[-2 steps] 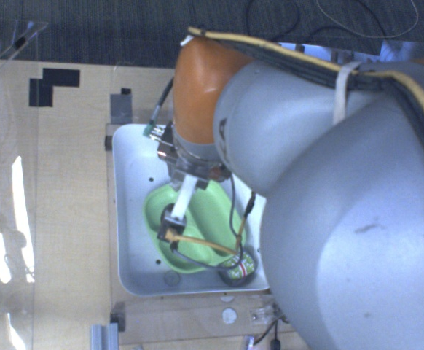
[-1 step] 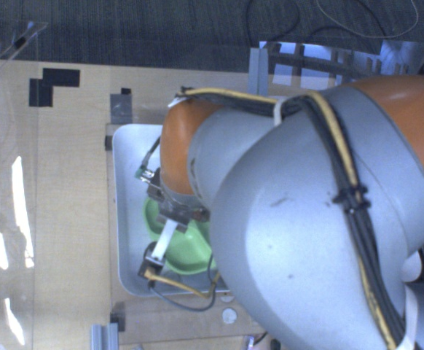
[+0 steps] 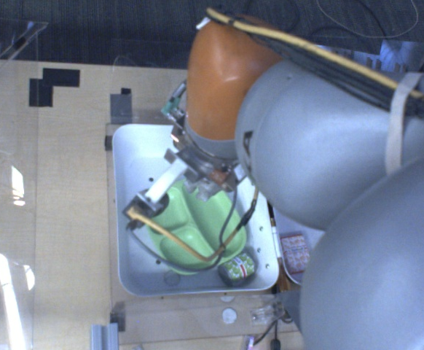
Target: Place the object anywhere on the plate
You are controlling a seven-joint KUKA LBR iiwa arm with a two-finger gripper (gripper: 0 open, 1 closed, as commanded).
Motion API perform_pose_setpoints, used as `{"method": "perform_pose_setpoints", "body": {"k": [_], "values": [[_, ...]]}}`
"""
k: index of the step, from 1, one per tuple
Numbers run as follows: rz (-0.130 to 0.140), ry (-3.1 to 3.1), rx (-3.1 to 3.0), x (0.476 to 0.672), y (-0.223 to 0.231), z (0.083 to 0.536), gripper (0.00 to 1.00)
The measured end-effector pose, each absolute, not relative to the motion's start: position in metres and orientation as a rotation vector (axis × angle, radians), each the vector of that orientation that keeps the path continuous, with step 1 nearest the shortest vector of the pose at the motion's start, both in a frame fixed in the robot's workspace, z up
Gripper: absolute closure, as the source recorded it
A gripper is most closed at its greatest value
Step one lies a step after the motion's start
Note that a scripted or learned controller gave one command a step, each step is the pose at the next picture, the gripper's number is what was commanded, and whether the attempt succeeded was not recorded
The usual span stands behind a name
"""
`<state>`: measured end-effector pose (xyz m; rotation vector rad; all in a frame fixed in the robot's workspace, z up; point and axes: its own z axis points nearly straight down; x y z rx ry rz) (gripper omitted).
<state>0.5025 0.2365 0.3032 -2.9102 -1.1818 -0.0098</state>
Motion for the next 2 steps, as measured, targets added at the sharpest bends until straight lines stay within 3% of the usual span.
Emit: {"method": "perform_pose_setpoints", "body": {"k": [1, 2], "values": [[0.0, -1.418, -2.803, 0.564, 0.235, 0.251, 1.0], [0.0, -1.143, -2.926, 0.623, 0.235, 0.154, 1.0]]}}
